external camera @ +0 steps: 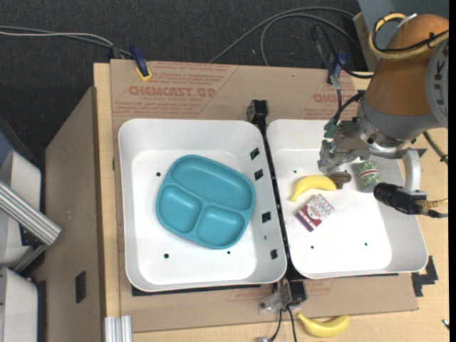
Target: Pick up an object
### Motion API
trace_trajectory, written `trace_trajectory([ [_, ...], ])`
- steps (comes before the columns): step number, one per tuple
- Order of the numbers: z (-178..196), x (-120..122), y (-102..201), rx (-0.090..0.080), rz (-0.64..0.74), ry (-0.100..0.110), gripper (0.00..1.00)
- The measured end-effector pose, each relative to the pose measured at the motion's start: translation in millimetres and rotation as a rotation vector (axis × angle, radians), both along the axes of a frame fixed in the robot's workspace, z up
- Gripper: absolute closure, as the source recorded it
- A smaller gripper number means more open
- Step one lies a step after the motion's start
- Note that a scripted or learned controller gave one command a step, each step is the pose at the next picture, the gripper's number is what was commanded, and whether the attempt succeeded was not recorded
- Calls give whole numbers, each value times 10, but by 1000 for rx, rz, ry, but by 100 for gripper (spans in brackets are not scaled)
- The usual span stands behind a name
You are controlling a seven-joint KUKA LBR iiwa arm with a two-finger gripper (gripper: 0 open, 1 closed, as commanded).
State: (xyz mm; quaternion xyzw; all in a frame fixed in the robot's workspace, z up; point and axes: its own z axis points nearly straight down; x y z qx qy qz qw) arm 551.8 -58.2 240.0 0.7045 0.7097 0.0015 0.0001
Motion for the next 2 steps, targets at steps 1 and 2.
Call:
trace_trajectory([
  [1, 42, 54, 591, 1, 0, 1, 100],
  [2, 19, 272, 1119, 1, 0, 1, 100],
])
